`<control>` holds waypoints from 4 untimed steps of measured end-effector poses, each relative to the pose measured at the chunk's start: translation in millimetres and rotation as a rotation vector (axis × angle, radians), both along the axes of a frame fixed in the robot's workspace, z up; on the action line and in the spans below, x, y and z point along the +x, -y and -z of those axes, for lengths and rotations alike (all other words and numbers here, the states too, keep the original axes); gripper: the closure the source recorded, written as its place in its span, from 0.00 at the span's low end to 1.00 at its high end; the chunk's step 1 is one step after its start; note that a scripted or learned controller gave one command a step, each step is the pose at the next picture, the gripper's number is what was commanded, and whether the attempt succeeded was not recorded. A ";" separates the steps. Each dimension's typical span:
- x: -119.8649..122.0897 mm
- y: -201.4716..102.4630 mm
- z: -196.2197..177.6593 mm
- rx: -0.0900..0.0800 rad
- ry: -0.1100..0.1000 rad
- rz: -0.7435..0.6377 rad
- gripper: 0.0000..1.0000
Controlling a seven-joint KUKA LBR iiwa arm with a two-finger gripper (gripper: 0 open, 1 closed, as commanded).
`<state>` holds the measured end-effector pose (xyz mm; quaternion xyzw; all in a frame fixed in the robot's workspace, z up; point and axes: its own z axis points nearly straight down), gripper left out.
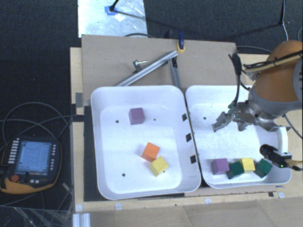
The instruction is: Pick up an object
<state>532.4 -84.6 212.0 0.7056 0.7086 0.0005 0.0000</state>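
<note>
Blocks are the only candidates for picking, and they lie in both bins. The gripper (221, 123) hangs over the upper middle of the right bin (204, 94), above bare white floor; how its tool stands cannot be told at this slant, and no block shows in its grasp. The nearest targets sit in a row along that bin's near wall: a purple block (219, 166), a dark green block (234, 170) touching it, a yellow block (248, 164) and a second green block (262, 168) at the corner. Since these four are packed against each other and the wall, a clean grasp probably calls for descending on an end block, likely the purple one, whose left face is free, and squaring to its sides before closing. The left bin (102, 98) offers easier picks: a lone purple cube (137, 116) well apart from anything, plus an orange cube (150, 151) and a yellow cube (159, 166) touching at a corner. Counted: seven blocks in all, four right and three left; two purple, two yellow, two green, one orange.
</note>
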 end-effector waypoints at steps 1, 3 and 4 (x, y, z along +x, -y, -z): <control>0.1 0.1 -0.2 0.000 0.001 0.001 0.00; 5.1 8.5 111.5 0.000 -0.005 0.003 0.00; 5.5 8.5 122.2 -0.001 -0.001 0.002 0.00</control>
